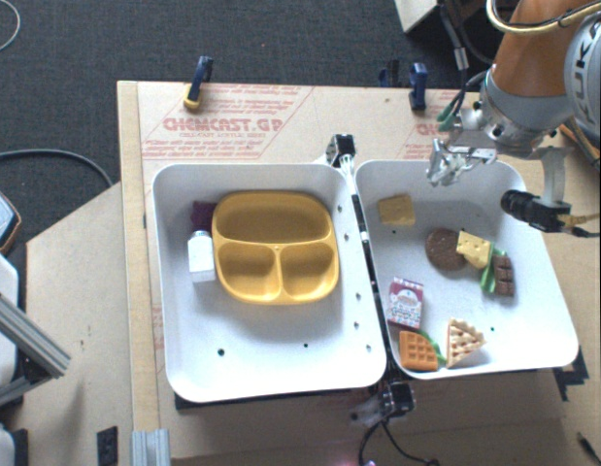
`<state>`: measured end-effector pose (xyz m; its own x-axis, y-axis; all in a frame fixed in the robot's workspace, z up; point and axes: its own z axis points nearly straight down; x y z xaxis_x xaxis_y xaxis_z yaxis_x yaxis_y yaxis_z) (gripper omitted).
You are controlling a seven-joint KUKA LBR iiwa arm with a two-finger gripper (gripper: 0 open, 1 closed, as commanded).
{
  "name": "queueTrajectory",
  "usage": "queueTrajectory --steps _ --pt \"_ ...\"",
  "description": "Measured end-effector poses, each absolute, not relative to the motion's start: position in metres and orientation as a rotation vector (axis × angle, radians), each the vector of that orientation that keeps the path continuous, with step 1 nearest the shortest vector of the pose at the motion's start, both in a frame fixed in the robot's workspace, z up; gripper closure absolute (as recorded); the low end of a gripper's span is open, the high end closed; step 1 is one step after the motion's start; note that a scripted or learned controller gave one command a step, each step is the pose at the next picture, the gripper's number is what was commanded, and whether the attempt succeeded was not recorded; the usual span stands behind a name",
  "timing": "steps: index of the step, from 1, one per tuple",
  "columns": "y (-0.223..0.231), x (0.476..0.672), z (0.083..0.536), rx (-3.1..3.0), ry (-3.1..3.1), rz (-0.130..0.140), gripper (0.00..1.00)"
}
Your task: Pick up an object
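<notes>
My gripper point(447, 171) hangs over the far edge of the right bin point(552, 304), open, with nothing between its fingers. Below and left of it lies a tan square cracker point(395, 210). Farther toward the front are a brown round cookie point(442, 249), a yellow cheese wedge point(474, 249) and a brown chocolate bar point(503, 276) beside a green piece point(487, 272). A red and white carton point(405, 304), an orange waffle point(417, 349) and a pale waffle wedge point(463, 341) lie at the bin's front.
The left bin point(174, 338) holds a yellow divided plate point(276, 246), a small white bottle point(201, 253) and a dark maroon object point(203, 212). A black cylinder point(528, 208) on the arm juts over the right bin's far right side. Clamps point(196, 83) sit on the board's back edge.
</notes>
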<state>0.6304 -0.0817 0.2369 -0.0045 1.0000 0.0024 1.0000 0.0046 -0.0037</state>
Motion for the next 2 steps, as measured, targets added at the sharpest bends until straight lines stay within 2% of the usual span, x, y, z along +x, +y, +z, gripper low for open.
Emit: queueTrajectory --steps 1,2 --pt "-0.026 0.608 0.225 -2.211 -2.223 0.002 1.0" --pt "0.027 0.59 0.235 -2.211 -2.225 0.0 1.0"
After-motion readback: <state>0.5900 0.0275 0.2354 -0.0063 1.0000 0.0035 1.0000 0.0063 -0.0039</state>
